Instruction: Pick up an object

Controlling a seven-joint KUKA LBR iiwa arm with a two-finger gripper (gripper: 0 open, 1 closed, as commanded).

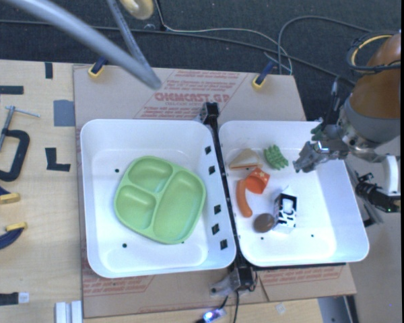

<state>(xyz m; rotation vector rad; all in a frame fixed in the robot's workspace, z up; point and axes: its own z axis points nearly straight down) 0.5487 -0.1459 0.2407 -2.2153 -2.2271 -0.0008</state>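
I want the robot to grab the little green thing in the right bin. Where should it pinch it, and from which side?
Probably from straight above. The green piece lies flat and low in the right bin, a little apart from the tan wedge on its left. The gripper sits just to its right. Pinching across its narrow middle looks best, because its bumpy edge may give the fingers something to catch.

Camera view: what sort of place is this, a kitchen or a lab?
Most likely a robotics lab bench, not a kitchen. Two white bins sit on cardboard clamped to a wooden bench, holding a green divided plate and small toy-like items, with a C-clamp and cables nearby.
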